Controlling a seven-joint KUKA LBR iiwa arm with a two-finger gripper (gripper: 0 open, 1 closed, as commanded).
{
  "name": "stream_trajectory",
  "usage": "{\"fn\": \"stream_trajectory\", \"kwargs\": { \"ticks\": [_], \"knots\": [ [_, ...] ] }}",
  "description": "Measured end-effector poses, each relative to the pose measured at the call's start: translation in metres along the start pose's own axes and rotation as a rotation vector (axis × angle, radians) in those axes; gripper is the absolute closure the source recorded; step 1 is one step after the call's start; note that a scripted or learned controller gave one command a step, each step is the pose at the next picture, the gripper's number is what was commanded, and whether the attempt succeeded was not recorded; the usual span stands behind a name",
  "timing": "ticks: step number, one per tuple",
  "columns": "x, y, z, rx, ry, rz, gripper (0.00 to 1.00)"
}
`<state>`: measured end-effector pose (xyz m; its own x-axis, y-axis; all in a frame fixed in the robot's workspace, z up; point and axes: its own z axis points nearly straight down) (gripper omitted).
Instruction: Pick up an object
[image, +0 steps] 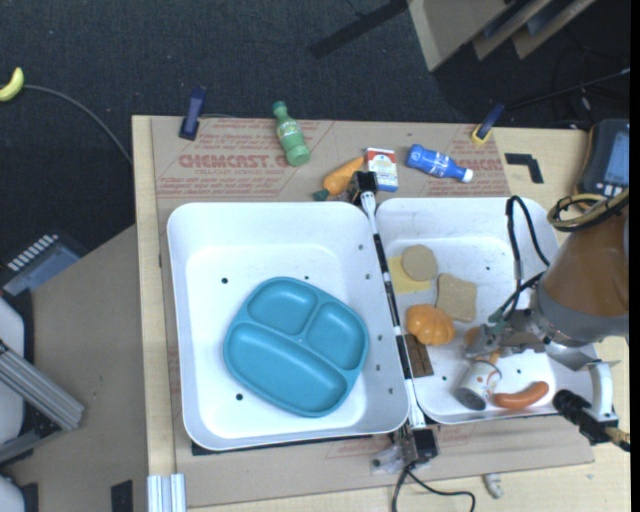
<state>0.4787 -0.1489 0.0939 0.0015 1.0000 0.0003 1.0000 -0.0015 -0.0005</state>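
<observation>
The right bin (470, 225) holds a round tan cookie (418, 264), a yellow cheese slice (405, 281) under it, a brown bread slice (457, 296), an orange fruit (430, 323), a small silver can (476, 386) and a reddish sausage (521, 395). My gripper (487, 340) is low over the bin's right side, just above the can and right of the orange fruit. The arm's orange and grey wrist (585, 285) rises behind it at the right edge. Nothing shows between the fingers.
The left bin (200, 260) holds a blue divided tray (295, 345). Behind the bins on the cardboard lie a green bottle (291, 134), a blue bottle (438, 163), a small carton (381, 168) and an orange carrot toy (342, 176). A black cable (515, 235) loops over the right bin.
</observation>
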Motion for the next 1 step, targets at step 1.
{"fn": "stream_trajectory", "kwargs": {
  "ticks": [1],
  "knots": [
    [0.0714,0.0011,-0.0911,-0.002,0.001,-0.004,1.0]
  ]
}}
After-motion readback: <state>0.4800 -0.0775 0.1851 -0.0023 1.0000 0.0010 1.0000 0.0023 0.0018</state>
